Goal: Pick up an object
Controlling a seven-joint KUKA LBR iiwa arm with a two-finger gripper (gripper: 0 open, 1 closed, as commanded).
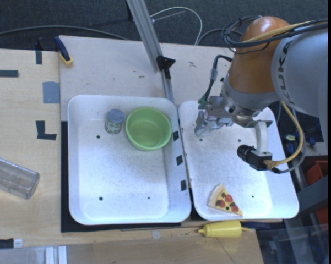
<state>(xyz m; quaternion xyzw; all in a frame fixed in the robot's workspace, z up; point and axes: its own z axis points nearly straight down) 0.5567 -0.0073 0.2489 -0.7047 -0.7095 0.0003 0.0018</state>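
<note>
The claw [205,126] hung over the upper left of the right bin [281,205]; whether it was open or closed could not be told. The nearest pickable object, a toy pizza slice [224,199], lay flat at lower centre of that bin, near its front rim, well apart from the claw. It looked light, stiff and thin, probably best pinched across its edges. The left bin [77,164] held a green bowl [148,127] beside a small jar [114,121].

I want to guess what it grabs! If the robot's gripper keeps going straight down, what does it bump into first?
Probably just the bare floor of the right bin. The gripper hangs over its upper left part, apart from the pizza slice. Depth is hard to judge.
</note>
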